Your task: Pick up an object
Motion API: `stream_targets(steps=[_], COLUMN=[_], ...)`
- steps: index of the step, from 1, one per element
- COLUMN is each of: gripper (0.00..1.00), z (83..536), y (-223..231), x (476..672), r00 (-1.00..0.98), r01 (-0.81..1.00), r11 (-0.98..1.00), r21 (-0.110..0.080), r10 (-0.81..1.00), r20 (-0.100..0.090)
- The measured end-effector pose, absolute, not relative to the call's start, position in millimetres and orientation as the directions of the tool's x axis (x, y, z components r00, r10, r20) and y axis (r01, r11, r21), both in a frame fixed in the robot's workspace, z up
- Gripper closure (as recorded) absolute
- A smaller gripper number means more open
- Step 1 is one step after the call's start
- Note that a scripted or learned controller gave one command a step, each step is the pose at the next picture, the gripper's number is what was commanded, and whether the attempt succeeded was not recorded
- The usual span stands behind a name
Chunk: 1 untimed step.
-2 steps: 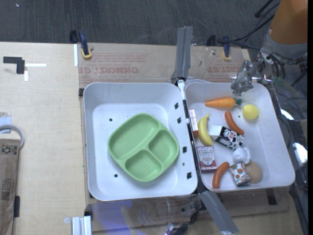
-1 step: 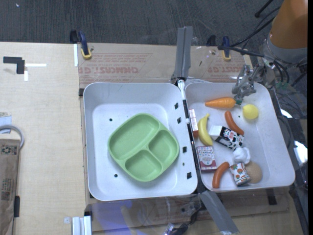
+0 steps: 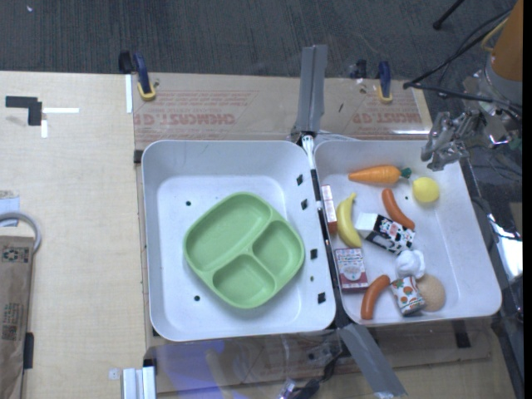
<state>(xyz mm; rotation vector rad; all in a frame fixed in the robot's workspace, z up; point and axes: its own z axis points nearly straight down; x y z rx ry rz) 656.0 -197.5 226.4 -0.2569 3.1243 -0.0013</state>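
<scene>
Up at the top right corner of the right-hand shallow white bin (image 3: pixel 465 223) I see the end effector (image 3: pixel 438 150), hanging at the bin's rim. I can't tell its state from this angle. Nothing visible in it.

Closest items to it: round yellow lemon-like ball (image 3: pixel 426 189) just below it, orange toy carrot with green top (image 3: pixel 376 174) down and to the left. Both lie apart from the end effector, on the bin floor.

Rest of the right bin: yellow toy banana (image 3: pixel 347 221) near the left wall, red-orange toy sausage (image 3: pixel 397 209), black-and-white cow-print carton (image 3: pixel 389 233), small red-and-white box (image 3: pixel 351 268), second orange sausage (image 3: pixel 375 296), white crumpled lump (image 3: pixel 410 263), small red printed can (image 3: pixel 406 296) touching a tan round bun-like thing (image 3: pixel 431 292).

Left white bin (image 3: pixel 166 223) holds a pale green three-compartment plastic plate (image 3: pixel 243 250), well apart from the end effector.

Both bins sit on the light wooden table (image 3: pixel 66 206).
</scene>
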Motion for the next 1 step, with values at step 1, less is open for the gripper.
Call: stream_targets(steps=[1], gripper=[0.0], z=[226.3], y=[-197.4], x=[656.0], r00=[-0.987], r01=[-0.164], r11=[0.987], r21=[-0.001], r10=[-0.164], r20=[-0.007])
